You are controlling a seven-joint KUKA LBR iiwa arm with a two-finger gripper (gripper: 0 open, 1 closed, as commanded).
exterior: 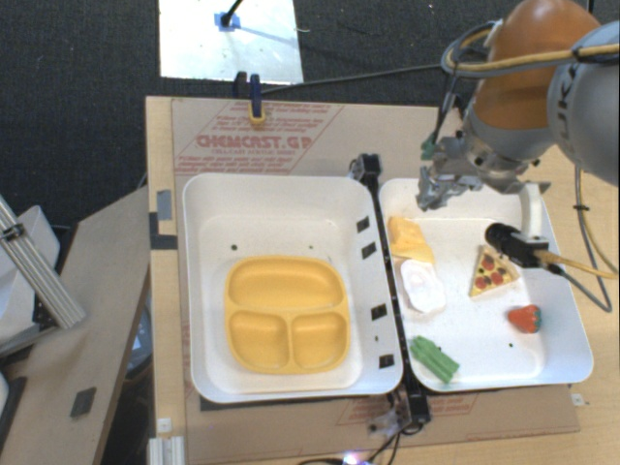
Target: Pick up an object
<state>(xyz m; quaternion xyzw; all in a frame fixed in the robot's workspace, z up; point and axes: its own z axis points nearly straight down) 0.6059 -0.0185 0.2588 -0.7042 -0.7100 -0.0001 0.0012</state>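
Gripper (438, 194) hangs over the right white plastic bin's (572, 342) far-left corner, just beyond the yellow cheese-like wedge (410, 239) — probably lining up on it since it's nearest; can't tell its opening, nothing visibly held — the pizza slice toy (494, 272) lies farther off
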